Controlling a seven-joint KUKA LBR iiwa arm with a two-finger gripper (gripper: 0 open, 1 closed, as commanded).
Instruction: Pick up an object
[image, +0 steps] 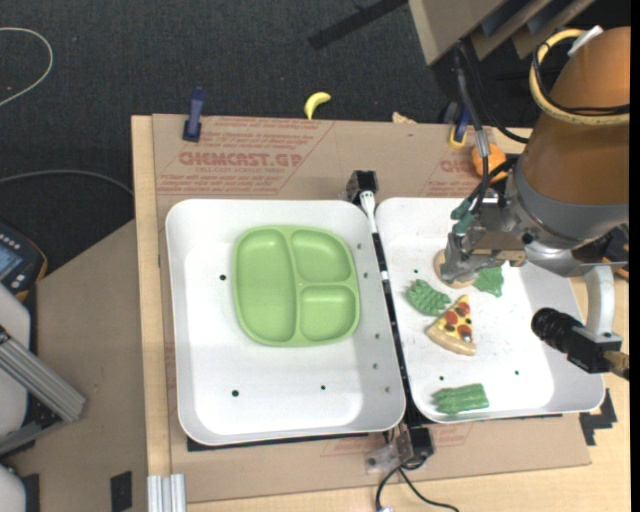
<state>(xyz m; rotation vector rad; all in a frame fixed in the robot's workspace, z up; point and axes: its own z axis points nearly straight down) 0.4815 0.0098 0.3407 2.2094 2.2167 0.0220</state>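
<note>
The gripper (462, 268) hangs low over the right bin (530, 385) at centre-right — poised above a tan piece, pizza slice (453, 326) just below-left; its grip state cannot be told.

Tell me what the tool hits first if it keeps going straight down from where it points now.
Most likely the tan, cookie-like piece showing just under the tool in the right bin. A green toy lies close beside it. Depth is unclear from this slanted view, so the tool's height above them cannot be judged.
</note>
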